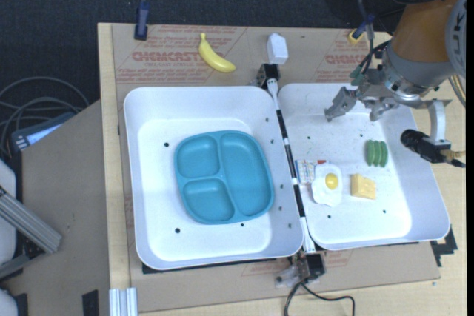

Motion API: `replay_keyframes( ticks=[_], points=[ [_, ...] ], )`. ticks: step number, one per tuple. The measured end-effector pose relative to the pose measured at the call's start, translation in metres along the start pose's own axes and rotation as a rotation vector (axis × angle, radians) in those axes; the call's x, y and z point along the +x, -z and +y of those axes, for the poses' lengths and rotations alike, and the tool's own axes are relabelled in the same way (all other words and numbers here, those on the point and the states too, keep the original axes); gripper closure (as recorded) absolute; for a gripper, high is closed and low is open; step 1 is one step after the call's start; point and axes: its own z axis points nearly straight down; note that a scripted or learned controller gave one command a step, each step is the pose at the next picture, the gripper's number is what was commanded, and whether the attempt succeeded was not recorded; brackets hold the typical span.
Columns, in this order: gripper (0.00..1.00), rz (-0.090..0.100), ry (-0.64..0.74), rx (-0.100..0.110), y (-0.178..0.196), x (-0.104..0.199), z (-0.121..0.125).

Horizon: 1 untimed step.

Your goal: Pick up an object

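Note:
My gripper (361,106) hangs over the back part of the right bin (422,222), its two fingers spread apart with nothing between them. In front of it, on the bin floor, lie a green pea pod (376,153), a yellow cheese wedge (363,187) and a fried egg (326,183). The pea pod is the closest of these, a short way to the front right of the fingertips. A small card with red print (306,168) lies by the bin's left wall.
The left bin (148,115) holds a blue divided plate (221,176). A yellow banana (214,55) lies on the cardboard behind the left bin. A white clip (277,48) and a blue clip (141,19) sit at the bench's back edge.

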Motion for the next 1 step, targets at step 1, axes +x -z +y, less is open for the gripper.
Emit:
replay_keyframes(
  ticks=[1],
  points=[
    [0.00,-0.003,-0.001,-0.002,-0.0223,-0.0581,0.0271]
  ],
)
